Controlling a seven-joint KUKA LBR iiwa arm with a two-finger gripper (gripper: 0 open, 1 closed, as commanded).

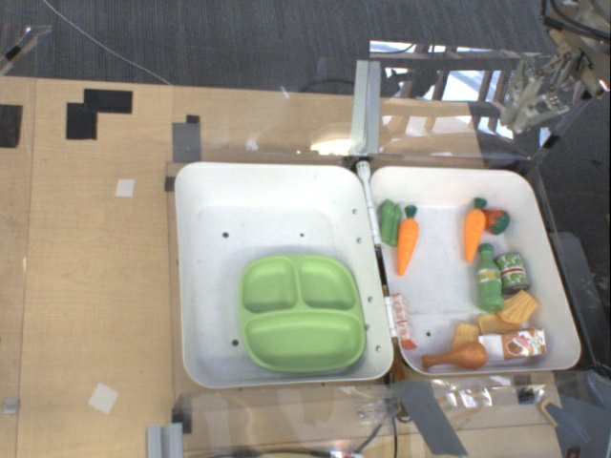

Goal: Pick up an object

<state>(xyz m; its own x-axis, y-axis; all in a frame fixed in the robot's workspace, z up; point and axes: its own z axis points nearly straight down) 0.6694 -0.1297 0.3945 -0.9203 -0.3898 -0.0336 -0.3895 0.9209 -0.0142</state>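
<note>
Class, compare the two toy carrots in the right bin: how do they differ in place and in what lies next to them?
The left carrot lies near the divider, beside a green vegetable. The right carrot lies farther right, beside a red toy, above the green bottle. Both are orange, green-topped, tips pointing toward the near edge.

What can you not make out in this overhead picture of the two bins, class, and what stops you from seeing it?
- Gripper: small and blurred at the top right corner of the camera view, so its finger state is unreadable.
- Arm: cut off by the top right edge.
- Can and carton: labels too small to read.
- Green vegetable: partly hidden by the bin wall and a carrot; its kind is unclear.
- Packet on the divider: print too small.
</note>
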